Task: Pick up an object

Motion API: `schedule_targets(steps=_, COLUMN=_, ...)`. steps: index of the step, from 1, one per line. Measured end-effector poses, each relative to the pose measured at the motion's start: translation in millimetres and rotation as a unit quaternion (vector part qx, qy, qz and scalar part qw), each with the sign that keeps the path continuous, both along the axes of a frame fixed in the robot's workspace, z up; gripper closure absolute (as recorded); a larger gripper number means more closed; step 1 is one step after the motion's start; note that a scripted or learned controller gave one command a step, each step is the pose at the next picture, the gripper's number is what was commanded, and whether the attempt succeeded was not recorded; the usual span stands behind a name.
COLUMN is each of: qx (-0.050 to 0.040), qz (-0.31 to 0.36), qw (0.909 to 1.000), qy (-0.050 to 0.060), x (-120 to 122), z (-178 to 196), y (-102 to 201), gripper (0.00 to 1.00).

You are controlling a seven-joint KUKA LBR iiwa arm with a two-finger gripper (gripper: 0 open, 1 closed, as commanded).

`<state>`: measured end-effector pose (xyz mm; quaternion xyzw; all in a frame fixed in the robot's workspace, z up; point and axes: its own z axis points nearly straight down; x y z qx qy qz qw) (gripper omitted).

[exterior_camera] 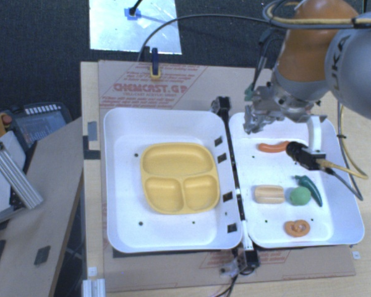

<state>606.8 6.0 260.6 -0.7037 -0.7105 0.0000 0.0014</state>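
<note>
— Two shallow white bins [120, 135] are seen. What is placed where?

— A yellow plastic divided tray [178, 177] lies left. An orange toy sausage [272, 146], beige bread roll [269, 194], green ball [300, 195] and orange pretzel [297, 228] lie right.

— And the gripper [252, 124]?

— It is positioned above the right bin's upper left corner; its jaw state cannot be told.

Robot lab: arm [334, 48] over white bins [111, 166] (teach pendant [40, 125] nearby).
</note>
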Motion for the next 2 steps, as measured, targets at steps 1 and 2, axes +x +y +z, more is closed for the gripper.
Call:
schedule_targets(steps=1, qx=0.0001, qz=0.000, qw=1.0000, qy=0.000, x=-15, z=-18, y=50, gripper=1.00)
schedule_targets(steps=2, qx=0.0002, qz=0.000, qw=1.0000, qy=0.000, x=-29, z=-15, y=99, gripper=1.00)
